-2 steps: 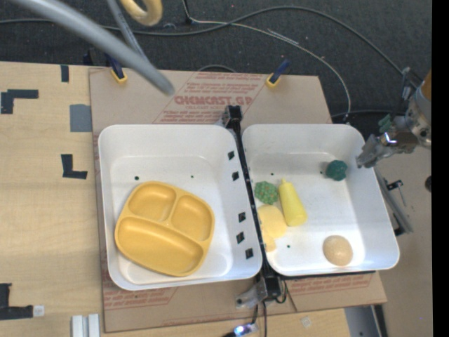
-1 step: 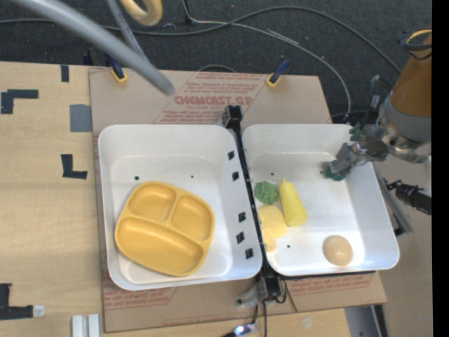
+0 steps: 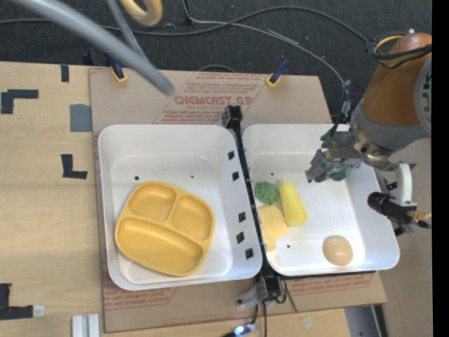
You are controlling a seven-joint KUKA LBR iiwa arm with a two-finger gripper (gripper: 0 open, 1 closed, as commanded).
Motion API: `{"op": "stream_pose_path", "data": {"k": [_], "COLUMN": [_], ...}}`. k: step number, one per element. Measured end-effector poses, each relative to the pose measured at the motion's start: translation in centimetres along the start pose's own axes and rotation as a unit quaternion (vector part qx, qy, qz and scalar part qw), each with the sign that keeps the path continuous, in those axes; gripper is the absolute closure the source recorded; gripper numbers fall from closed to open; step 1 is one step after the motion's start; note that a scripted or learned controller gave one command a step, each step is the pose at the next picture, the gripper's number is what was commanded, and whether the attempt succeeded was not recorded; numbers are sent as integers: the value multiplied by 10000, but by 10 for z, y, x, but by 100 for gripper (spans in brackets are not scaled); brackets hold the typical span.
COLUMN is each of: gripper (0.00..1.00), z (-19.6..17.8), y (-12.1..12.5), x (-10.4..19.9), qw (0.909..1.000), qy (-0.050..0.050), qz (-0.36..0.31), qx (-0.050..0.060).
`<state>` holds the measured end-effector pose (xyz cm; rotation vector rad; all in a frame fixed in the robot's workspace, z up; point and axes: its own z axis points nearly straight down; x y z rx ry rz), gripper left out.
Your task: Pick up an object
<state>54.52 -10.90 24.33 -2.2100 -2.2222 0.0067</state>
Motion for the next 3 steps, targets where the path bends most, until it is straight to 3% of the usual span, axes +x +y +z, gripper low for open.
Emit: {"op": "stream_pose_path", "data": {"k": [3], "gripper": [100], "z": [12], "y": [-12], "x": [172], "qw": [10000], "qy": [-10], "qz": [-9], "qx": [0]}}
